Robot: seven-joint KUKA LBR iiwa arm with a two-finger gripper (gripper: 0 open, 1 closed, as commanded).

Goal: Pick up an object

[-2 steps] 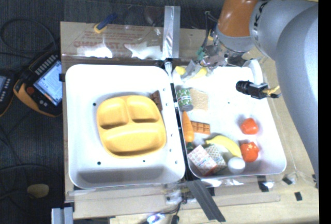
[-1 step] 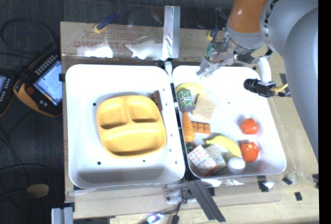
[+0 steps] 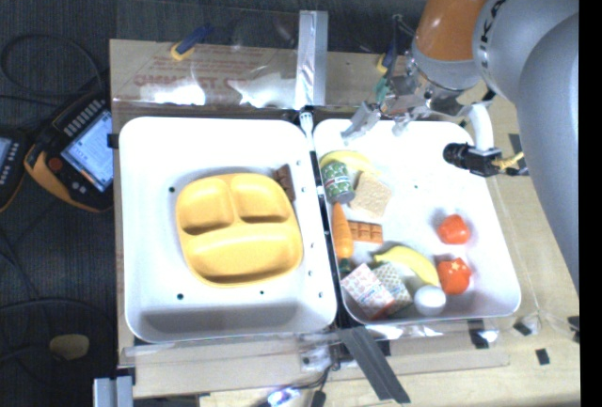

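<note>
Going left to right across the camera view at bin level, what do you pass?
Handheld controller → yellow divided tray in the left bin → carrot → cracker → tomato → right bin's far wall.

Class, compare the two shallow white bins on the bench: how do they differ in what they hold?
The left white bin holds one large yellow divided tray; the right white bin holds many small items, among them an orange carrot, a yellow banana and two red tomatoes. The left bin's contents sit centred; the right bin's crowd its left side. Both bins are white, shallow and round-cornered.
</note>
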